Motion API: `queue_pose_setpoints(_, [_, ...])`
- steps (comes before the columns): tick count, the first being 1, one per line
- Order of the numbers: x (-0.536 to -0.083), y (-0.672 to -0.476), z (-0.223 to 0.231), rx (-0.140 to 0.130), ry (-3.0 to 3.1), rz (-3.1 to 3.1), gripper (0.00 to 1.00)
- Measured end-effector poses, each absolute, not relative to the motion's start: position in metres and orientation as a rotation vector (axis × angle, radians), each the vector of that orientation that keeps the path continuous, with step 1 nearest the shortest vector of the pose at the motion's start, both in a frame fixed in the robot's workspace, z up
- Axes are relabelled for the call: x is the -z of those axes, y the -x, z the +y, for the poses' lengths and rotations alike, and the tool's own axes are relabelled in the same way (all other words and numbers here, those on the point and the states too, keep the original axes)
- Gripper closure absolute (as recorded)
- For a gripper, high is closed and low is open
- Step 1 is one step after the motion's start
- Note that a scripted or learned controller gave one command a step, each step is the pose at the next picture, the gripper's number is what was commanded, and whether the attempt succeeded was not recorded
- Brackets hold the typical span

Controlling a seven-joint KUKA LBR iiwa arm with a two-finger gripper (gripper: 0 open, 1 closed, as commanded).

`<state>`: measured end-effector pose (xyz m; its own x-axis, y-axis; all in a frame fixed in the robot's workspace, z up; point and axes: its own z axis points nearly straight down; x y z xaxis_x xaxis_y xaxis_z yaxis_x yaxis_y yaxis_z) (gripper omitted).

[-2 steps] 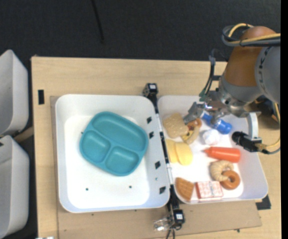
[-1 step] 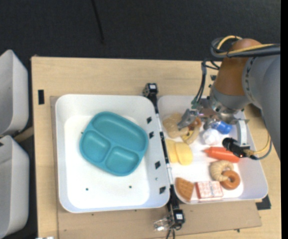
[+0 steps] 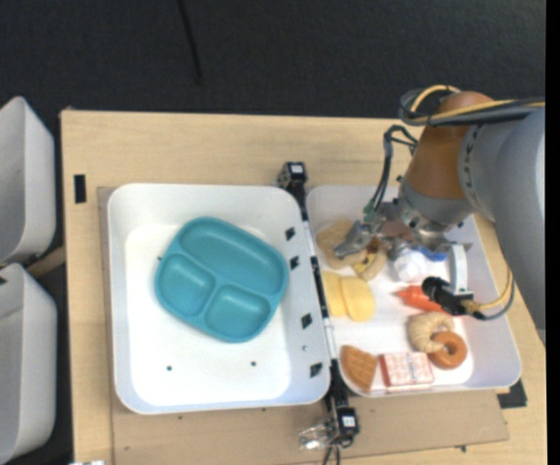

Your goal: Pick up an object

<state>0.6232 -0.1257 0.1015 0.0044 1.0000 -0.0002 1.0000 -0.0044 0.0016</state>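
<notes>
The gripper [image 3: 360,241] hangs low over the far left corner of the right bin [image 3: 493,361], above a tan food piece [image 3: 335,235]; finger state cannot be told. The piece looks light, probably rigid plastic: grip across its narrow width.

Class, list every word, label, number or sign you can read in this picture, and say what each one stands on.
No text can be read anywhere in this view.
Red and white packet in the right bin: printing on it, too small and blurred to read.
Blue divided plate in the left bin: plain, no marking.
Yellow block: no lettering visible.
</notes>
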Motion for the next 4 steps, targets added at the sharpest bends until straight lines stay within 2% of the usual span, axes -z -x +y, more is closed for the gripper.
queue_pose_setpoints(1, [-0.116,-0.626,-0.128,-0.009,-2.223,2.206,1.0])
queue_pose_setpoints(3, [-0.218,-0.626,-0.126,-0.003,-2.216,2.221,1.0])
queue_pose_setpoints(4, [-0.241,-0.627,-0.127,-0.001,-2.217,2.224,1.0])
